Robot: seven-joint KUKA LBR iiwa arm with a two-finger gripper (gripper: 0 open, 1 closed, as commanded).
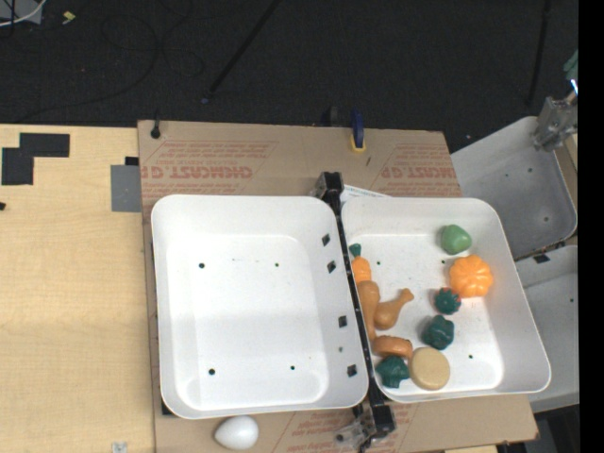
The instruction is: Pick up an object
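toy pumpkin (470, 276) in the right bin (514, 253) looks light, hard and slick, best pinched across its ribbed sides; gripper state: cannot tell.

Small teal object (355, 250) against the right bin's (510, 253) left wall, too small to identify, metal fixture (557, 121) beyond that bin's far right corner, cut by the frame edge
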